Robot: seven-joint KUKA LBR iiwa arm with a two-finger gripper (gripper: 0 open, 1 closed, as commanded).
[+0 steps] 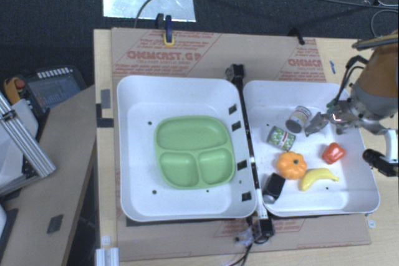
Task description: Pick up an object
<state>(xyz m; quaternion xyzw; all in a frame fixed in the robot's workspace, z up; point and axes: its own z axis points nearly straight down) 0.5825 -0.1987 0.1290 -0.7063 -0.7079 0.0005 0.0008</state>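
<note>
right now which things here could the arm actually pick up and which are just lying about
Job in hand:
gripper
tin can
green can
orange pumpkin
red pepper
banana
black block

Lying about:
green divided plate
left bin
yellow clamp

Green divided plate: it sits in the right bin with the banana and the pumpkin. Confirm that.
Not quite. The green divided plate lies in the left bin, as the camera view shows. The banana and the pumpkin are in the right bin.
</note>
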